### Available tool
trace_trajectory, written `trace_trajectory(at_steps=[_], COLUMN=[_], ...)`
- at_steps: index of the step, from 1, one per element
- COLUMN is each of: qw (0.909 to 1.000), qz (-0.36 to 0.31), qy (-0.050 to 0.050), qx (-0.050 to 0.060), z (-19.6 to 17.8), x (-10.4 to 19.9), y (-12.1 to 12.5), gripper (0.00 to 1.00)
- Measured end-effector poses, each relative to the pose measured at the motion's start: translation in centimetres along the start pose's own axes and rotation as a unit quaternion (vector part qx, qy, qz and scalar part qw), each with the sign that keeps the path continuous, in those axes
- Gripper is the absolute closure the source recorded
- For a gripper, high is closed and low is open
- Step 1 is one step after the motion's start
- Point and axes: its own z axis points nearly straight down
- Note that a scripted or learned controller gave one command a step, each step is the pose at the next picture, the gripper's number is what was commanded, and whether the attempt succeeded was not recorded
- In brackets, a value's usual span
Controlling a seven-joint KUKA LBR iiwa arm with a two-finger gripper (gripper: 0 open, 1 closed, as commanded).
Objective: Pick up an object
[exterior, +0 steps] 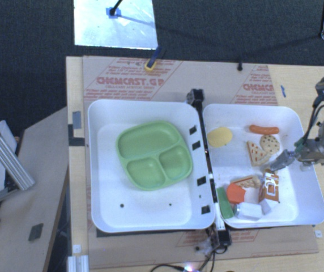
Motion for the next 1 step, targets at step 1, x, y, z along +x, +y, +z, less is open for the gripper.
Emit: trace_trajectory(at_steps=[1], qw=[1.0000], qz=[-0.002], qy=[-0.001], qx=[-0.005], z=[-0.51], x=[0.02], y=[0.28], gripper=[0.00])
